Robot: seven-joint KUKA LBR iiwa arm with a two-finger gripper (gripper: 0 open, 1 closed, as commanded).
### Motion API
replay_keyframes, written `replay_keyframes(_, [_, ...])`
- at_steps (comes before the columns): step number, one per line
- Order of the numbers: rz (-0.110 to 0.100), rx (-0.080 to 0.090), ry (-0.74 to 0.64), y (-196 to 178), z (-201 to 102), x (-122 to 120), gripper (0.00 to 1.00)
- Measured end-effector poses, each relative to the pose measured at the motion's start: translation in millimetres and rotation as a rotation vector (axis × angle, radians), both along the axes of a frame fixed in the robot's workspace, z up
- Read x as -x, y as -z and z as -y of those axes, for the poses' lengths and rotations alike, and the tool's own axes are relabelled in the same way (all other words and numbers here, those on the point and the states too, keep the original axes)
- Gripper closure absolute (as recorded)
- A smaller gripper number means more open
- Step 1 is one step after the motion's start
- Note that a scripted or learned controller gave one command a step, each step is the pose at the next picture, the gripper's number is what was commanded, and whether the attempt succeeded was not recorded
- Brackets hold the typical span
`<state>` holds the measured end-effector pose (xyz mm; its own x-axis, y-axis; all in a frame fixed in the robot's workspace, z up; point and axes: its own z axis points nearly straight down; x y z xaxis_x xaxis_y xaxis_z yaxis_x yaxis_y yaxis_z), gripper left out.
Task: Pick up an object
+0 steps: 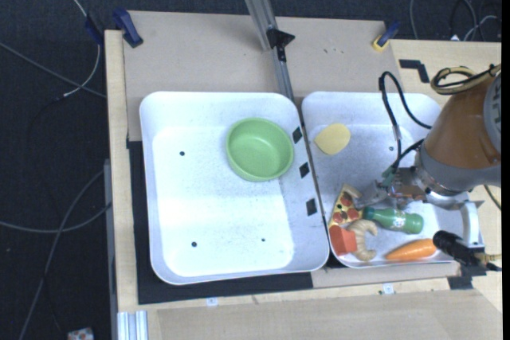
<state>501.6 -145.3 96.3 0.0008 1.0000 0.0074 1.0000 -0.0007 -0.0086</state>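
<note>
The gripper [388, 191] hovers just above the green bottle [396, 219] by the right bin's [362, 111] crowded near edge; its grip state is unclear. The green bowl [259, 148] sits in the left bin [171, 171] amid open floor.

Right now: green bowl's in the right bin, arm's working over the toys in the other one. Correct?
Not quite. The camera view shows the green bowl in the left bin, not the right one. The arm is over the right bin, where the green bottle, carrot and other toys lie.

Tan bench [335, 60] with 2 white bins, left bin [171, 171] beside right bin [366, 111].
</note>
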Motion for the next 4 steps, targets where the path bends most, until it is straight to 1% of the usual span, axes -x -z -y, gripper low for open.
replay_keyframes(1, [0.009,-0.001,-0.001,-14,-1,-2,1.0])
replay_keyframes(2, [0.017,0.008,-0.001,-78,2,2,1.0])
replay_keyframes(3, [0.018,0.007,-0.002,-135,2,-1,1.0])
replay_keyframes(4, [0.002,-0.001,-0.008,-128,-59,-7,1.0])
